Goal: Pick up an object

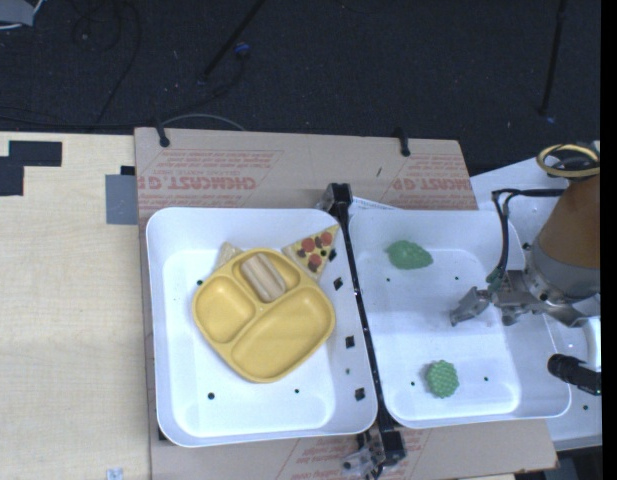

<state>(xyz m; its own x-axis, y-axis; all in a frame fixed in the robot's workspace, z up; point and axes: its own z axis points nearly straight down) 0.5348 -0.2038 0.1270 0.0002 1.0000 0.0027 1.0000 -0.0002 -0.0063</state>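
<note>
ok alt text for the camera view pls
Seen from above, a grey arm's end effector hangs over the right bin, between a green leafy piece and a green bumpy piece. The left bin holds a yellow tray, a bread piece and a pizza slice.

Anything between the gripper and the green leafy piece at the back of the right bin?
Nothing visible. The gripper sits over bare floor of the right bin, and the stretch to the green leafy piece is open. The bumpy green piece lies off to the near side.

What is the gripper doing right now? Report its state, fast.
Gripper: over the right bin, nothing visibly held; open or shut cannot be told.
</note>
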